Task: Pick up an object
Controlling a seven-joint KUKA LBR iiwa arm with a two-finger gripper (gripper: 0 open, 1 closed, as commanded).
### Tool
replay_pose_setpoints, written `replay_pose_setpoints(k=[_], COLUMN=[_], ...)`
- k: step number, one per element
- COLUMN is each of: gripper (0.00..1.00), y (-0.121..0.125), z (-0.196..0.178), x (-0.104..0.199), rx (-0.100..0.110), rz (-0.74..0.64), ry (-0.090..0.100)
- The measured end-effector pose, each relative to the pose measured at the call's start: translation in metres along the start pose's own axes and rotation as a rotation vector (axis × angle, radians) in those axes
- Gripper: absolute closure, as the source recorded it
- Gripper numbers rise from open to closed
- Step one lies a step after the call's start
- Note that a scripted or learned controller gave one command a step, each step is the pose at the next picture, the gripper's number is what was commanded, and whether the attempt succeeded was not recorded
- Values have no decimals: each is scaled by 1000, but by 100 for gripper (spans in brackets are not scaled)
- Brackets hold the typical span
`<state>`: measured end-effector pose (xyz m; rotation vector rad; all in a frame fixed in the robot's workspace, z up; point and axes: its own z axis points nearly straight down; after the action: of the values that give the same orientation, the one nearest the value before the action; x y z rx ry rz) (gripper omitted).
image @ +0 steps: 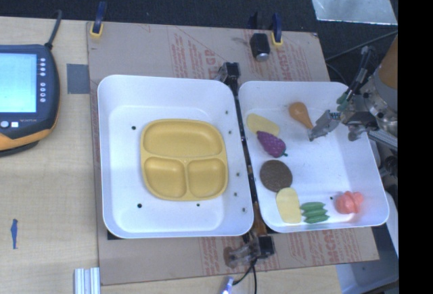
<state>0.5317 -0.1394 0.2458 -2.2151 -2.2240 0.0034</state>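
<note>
- Over the right bin (365, 171) we go, and the gripper (336, 126) is hanging at its far right side, the arm coming in from the right edge.
- Two dark fingers (321, 127) are spread apart with nothing between them, so the claw is open and carrying nothing.
- Just to the left of those fingers lies an orange drumstick-shaped toy (302, 113), close by but not clamped.
- Further left, near the divide between the bins, a pale yellow piece (262, 124) lies with a purple bunch of grapes (272, 144) touching its near side.
- Nearer still sits a brown round disc (276, 175), flat on the bin floor.
- Right against its near edge is a yellow oblong block (288, 205), and beside that on the right a green pea-pod toy (313, 211).
- Down in the near right corner, a pink-orange toy (349, 202) sits well apart from the gripper.
- Across in the left bin (115, 151), a yellow divided tray (183, 157) with three compartments lies in the middle.
- Off at the far left of the bench, a teach pendant (26, 96) with a pale screen rests on the wood.
- Blue-and-yellow clamps (98, 21) pin the cardboard sheet (176, 49) under the bins along its far edge.
</note>
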Motion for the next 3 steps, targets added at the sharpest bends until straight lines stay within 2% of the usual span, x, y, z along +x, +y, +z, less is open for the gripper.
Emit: replay_pose_setpoints(k=[1,2,3], gripper=[0,0,0], y=[89,124,124], z=[10,49,112], x=[0,-21,-38], rx=[-1,-1,2], rz=[1,-1,0], ry=[0,-2,-2])
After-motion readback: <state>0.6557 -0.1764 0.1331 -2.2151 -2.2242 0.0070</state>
